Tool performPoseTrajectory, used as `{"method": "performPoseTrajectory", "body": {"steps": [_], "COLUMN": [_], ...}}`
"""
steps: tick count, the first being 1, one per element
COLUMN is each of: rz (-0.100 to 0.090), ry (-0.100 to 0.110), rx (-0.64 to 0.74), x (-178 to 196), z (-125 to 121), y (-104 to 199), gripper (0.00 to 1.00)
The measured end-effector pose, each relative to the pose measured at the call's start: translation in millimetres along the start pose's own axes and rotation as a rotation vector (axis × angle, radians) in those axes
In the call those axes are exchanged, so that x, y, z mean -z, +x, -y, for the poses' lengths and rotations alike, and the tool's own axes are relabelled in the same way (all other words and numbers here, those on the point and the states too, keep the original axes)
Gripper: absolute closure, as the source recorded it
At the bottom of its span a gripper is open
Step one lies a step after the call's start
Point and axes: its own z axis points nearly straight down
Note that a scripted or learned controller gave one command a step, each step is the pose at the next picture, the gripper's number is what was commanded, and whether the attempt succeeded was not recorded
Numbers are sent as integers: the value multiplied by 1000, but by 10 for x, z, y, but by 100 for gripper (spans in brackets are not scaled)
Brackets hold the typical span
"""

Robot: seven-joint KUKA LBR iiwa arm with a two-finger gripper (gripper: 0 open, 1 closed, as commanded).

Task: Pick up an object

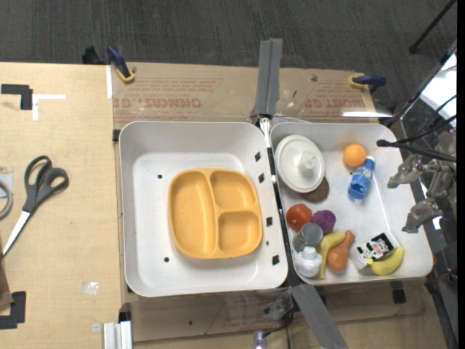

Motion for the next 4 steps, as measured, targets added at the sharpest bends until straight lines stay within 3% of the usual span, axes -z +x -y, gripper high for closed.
{"method": "performPoseTrajectory", "body": {"steps": [1,2,3,4], "rz": [12,4,2,2], "ry": [1,0,0,1], "rx": [-98,-144,-228,-232], "x": [-1599,-1737,-1736,-1446], "z": [161,-413,-771,-99], "y": [-420,-1022,-1613,-1237], "gripper": [0,0,0,0]}}
